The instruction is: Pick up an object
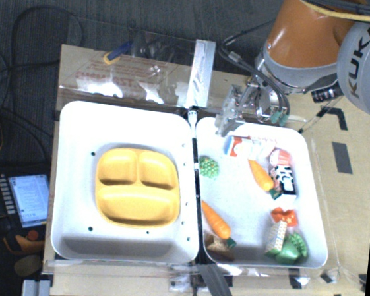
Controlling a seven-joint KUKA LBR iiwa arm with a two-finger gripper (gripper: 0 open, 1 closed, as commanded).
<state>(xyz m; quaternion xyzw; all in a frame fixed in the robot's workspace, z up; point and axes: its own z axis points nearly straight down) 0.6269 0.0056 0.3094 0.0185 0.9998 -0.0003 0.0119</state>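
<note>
My gripper (228, 119) hangs over the far left corner of the right bin (317, 212), with nothing visibly in it. Just right of it lies a red and white carton (241, 146). In the same bin lie a green bumpy ball (208, 167), a small carrot (260, 175), a longer carrot (217, 221), a black, white and red toy (283, 172), an orange-red piece (284, 217), a pale corn cob (276, 237) and a green vegetable (293, 248).
The left bin (80, 139) holds a yellow divided plate (138, 186). A ridge (193, 178) separates the two bins. A clear plastic sheet (134, 72) lies behind the left bin. The arm's orange band (305, 25) looms at the upper right.
</note>
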